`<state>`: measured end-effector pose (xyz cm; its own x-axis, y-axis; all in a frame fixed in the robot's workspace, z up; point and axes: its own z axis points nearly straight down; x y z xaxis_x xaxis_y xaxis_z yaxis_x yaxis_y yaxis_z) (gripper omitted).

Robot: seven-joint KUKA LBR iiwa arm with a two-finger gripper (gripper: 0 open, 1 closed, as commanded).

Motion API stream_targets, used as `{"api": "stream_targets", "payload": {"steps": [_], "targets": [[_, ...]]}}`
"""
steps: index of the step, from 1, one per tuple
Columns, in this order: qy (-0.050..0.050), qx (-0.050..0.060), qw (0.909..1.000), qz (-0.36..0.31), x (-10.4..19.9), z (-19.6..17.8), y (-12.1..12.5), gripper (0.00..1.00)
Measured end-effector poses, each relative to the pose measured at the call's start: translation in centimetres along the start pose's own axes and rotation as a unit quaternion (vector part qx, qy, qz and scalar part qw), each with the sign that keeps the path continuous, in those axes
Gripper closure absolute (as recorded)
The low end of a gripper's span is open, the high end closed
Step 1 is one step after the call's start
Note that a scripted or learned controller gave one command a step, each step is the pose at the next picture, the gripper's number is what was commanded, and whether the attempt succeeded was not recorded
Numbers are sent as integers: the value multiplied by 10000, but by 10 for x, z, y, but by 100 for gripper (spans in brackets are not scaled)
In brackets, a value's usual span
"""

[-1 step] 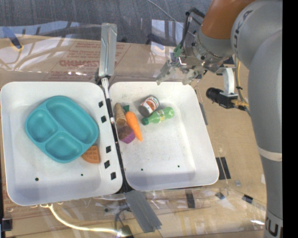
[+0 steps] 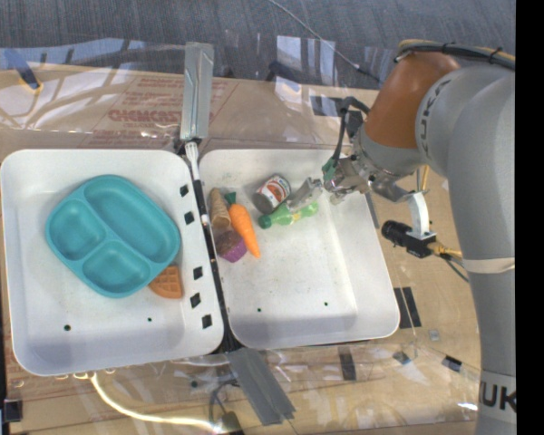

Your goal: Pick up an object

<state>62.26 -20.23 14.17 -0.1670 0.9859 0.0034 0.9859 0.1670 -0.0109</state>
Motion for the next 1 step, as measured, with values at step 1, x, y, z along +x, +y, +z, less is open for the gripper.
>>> {"api": "stream_targets", "payload": {"steps": [1], "targets": [[6,-30,9728,2318,73,51,12,0]]}}
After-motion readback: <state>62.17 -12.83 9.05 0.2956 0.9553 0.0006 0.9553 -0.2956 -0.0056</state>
